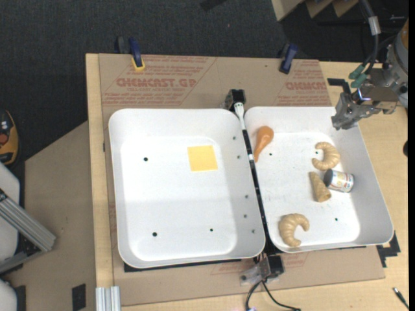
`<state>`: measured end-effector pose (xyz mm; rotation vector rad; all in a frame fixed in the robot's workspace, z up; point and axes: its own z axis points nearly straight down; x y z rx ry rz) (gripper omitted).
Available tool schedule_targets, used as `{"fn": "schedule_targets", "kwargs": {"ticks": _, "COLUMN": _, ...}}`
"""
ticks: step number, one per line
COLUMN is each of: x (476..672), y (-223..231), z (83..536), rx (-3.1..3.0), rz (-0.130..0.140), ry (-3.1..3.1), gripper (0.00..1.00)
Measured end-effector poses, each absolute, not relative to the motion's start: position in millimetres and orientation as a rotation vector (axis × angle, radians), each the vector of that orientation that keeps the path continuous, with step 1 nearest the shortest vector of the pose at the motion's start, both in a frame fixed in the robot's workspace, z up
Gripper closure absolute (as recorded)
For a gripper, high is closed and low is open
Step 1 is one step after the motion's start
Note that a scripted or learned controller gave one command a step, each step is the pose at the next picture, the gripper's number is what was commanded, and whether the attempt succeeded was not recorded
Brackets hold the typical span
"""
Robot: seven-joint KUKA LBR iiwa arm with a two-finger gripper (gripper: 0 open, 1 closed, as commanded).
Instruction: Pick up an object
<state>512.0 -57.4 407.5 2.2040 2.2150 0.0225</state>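
Above the far right corner of the right bin (379, 203), the gripper (343, 120) hangs with nothing seen between its jaws; whether they stand apart or together I cannot tell, because the view is too small and dark there. Nearest to it lies a croissant (326, 154), and just beyond this a small can (338, 181) lies on its side, touching a brown pastry piece (318, 187). A second croissant (293, 228) rests near the front edge, and an orange carrot-like piece (262, 139) lies by the wall between the bins.

I judge the croissants to be light toy food, probably firm plastic with a ribbed, curved shape; the thick middle gives the best hold, across the narrow width. The can looks smooth and hard, so it may roll or slip. On the left bin (130, 173) lies a flat yellow square (202, 158), thin and difficult to take hold of. Both bins sit on the table (97, 141) of brown board.
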Motion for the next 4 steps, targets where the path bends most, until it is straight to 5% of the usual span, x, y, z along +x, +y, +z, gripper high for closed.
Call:
{"fn": "schedule_targets", "kwargs": {"ticks": 1, "x": 477.8, "y": -62.3, "z": 371.1, "rx": 2.226, "rz": -0.004, "ry": 2.222, "gripper": 1.0}}
{"fn": "schedule_targets", "kwargs": {"ticks": 2, "x": 509.9, "y": 111.6, "z": 317.5, "rx": 2.207, "rz": -0.003, "ry": 2.246, "gripper": 1.0}}
{"fn": "schedule_targets", "kwargs": {"ticks": 3, "x": 494.4, "y": 147.5, "z": 446.6, "rx": 2.209, "rz": 0.023, "ry": 2.225, "gripper": 1.0}}
{"fn": "schedule_targets", "kwargs": {"ticks": 4, "x": 494.8, "y": 145.4, "z": 449.4, "rx": 2.217, "rz": 0.003, "ry": 2.223, "gripper": 1.0}}
